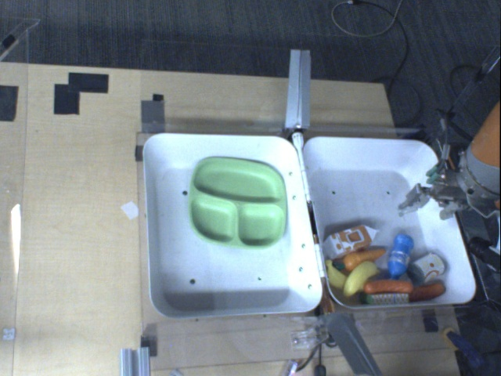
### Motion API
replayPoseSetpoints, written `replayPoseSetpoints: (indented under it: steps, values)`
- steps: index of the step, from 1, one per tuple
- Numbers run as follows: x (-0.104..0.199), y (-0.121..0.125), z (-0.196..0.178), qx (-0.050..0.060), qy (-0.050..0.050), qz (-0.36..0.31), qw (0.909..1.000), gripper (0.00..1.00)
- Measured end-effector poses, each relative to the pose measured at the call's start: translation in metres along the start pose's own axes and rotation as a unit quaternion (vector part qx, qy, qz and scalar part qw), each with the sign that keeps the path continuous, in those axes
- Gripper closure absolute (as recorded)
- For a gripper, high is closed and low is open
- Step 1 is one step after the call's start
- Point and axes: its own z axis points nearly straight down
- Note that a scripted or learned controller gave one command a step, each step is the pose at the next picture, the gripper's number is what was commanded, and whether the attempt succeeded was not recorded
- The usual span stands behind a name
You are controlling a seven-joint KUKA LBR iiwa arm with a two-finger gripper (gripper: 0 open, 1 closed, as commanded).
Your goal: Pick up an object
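One arm low over the right bin point(368, 163), gripper point(429, 200) seemingly spread (empty).

Green tray point(237, 200) in L bin point(160, 233); toy food pile point(383, 269) in R bin point(352, 159).

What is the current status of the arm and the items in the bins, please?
Gripper above right bin, nothing held. Toys piled at its near edge: banana, blue bottle. Green tray in left bin.
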Motion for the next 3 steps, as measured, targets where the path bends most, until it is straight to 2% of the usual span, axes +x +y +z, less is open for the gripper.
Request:
replayPoseSetpoints:
  steps: [1, 2, 3]
  values:
    - [0.001, 0.002, -0.01, -0.002, 0.0, -0.001, 1.0, 1.0]
    - [0.018, 0.006, -0.108, -0.001, 0.0, 0.048, 0.9989, 1.0]
    - [0.042, 0.032, -0.155, -0.001, 0.0, 0.066, 0.9978, 1.0]
